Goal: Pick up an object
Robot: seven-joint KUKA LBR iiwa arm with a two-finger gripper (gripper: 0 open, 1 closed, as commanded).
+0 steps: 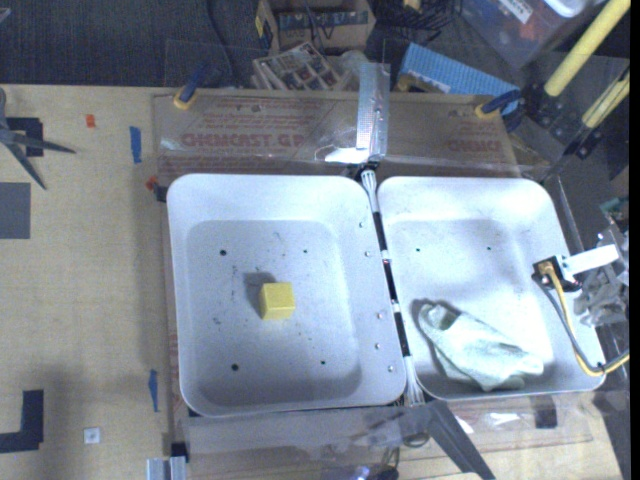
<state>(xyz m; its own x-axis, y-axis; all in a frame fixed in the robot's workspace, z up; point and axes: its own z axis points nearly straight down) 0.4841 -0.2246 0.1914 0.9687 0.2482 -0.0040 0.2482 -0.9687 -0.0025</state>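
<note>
Fingers (598,293) at right, beside right bin (470,203)

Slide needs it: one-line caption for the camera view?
Yellow block in the left bin, crumpled white cloth in the right bin.

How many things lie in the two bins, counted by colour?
Yellow: 1, the block in the left bin.
White: 1, the crumpled cloth in the right bin.
Total: 2.
</note>
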